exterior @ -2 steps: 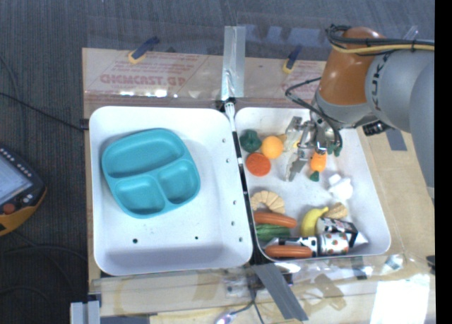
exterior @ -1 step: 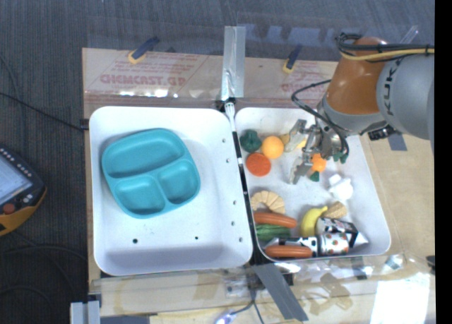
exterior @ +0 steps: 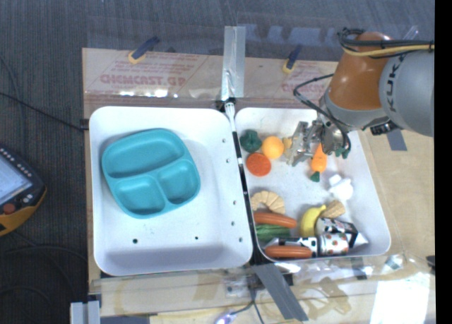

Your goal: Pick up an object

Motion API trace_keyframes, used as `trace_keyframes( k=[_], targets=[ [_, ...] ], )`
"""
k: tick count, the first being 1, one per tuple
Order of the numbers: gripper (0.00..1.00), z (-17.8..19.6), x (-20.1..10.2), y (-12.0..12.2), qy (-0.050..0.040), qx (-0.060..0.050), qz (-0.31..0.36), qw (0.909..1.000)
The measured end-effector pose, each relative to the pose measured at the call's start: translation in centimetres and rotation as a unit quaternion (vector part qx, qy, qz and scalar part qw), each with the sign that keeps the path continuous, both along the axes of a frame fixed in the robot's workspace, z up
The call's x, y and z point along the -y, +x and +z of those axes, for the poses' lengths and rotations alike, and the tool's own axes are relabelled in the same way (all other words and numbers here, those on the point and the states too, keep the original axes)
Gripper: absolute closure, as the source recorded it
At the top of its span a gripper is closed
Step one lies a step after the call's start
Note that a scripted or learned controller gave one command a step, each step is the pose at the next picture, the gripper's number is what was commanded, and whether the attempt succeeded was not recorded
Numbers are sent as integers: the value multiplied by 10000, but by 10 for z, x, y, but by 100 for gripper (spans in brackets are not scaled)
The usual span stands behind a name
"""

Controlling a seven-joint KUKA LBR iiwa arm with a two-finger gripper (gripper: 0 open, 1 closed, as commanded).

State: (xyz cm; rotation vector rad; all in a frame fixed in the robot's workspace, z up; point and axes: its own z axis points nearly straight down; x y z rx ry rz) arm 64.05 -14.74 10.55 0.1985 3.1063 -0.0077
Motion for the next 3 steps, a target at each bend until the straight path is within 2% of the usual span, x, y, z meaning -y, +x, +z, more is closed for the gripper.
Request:
trace_keyframes(
  k=[1, 2, 3],
  targets=[
    [0, 0, 0, 0, -1, -1, 0, 10000],
    [0, -15, 15, -28, 27, -61, -181, 9998],
    [0, -15, 5, -3, 28, -71, -270, 9996]
  ],
)
